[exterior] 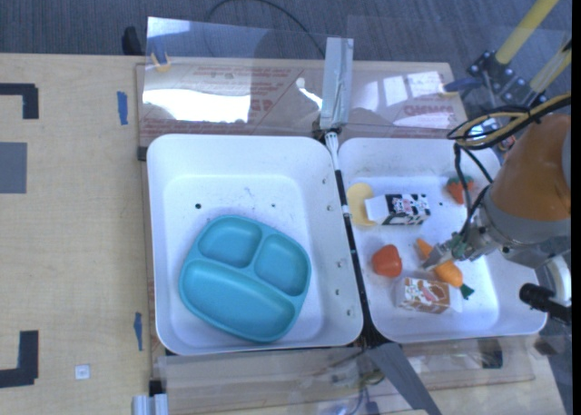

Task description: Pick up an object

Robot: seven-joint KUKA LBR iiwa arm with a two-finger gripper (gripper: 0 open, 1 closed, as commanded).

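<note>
Nearest the camera, at the bottom of the camera view, sits the front rim of 2 white bins placed side by side. Left bin (168,222) holds a blue divided plate (243,277) with 3 compartments, lying flat toward the front. Right bin (508,313) holds several small items: a small printed packet (423,295) near the front, a red-orange round piece (388,261) just left of it, a black-and-white carton (406,208) further back, a pale yellow piece (361,203) touching the carton's left side, and a small orange-and-green item (456,190) near the back right. An orange carrot-like toy (449,272) with a green end lies just right of the packet. Reaching in from the right, the grey arm with its orange band brings the gripper (456,252) down right at the carrot-like toy; whether its jaws are released or clenched cannot be told from this view.
</note>
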